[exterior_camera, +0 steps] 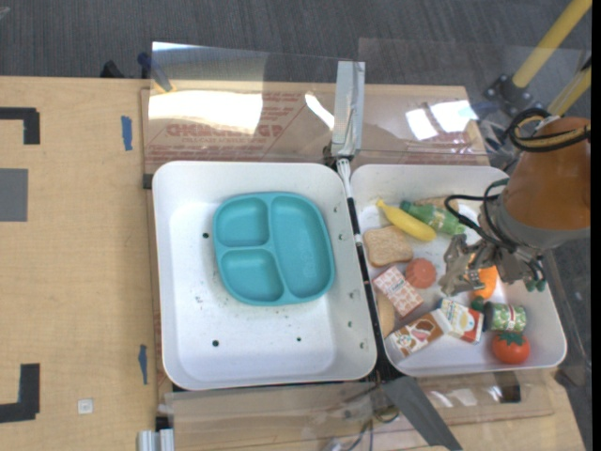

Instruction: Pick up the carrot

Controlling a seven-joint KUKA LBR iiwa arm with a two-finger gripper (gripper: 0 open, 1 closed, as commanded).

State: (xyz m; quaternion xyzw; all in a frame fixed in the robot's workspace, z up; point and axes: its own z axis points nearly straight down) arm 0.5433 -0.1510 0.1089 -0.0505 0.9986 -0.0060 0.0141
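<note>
Fingers of the grey metal gripper are down in the right shallow white plastic bin, among the toy food; whether they are spread or pressed together cannot be told from this angle. The small orange plastic carrot lies just beside the fingertips, on their right, partly hidden by the gripper; no clear grip on it is visible.

Nearby items in the same bin: round red-orange disc to the left of the fingers, flat tan toast-shaped slice, curved smooth yellow banana, and a glossy green bottle-like piece toward the far wall. Small printed cartons lie along the near side, with a round red tomato in the near right corner.

Left white bin holds a teal three-compartment plastic plate. Tabletop is bare brown board.
</note>
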